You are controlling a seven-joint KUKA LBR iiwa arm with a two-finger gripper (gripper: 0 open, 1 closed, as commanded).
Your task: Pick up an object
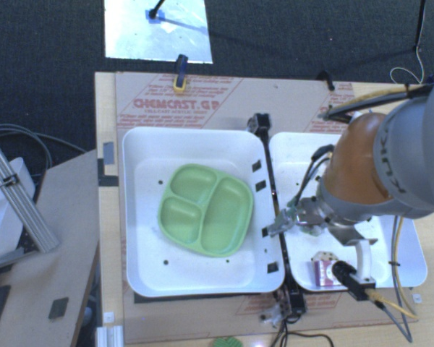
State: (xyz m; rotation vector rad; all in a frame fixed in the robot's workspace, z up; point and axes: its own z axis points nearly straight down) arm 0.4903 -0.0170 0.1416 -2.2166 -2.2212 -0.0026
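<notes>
Closest to me, low in the right bin [412, 262], I see a small reddish-pink and white packet [322, 272] lying flat near the front wall. It has print on it, too small for me to read. A black cylindrical part of the arm's end sits just right of it, touching or nearly so; I cannot tell which.

Arm [390, 161] comes in from the right, grey with the orange band, covering much of the right bin. Gripper [278, 225] hangs over the divide between the two bins, metal tip pointing left toward the black strip there. I cannot tell how it is set from this angle. I see nothing held in it. It is apart from the packet, up and to the left of it.

Left bin [141, 194] holds a light green divided plate [205, 210], three compartments, lying flat and turned a bit, around the middle of the bin. No writing on it that I can see.

Counter [202, 96] behind the bins has a clear sheet with red print; I read "CHEMCAST" and what looks like "GP" after it, plus a smaller line under it I cannot read. More red print shows at right rear, unreadable. A yellow and black clamp [180, 74] sits at the rear edge.
</notes>
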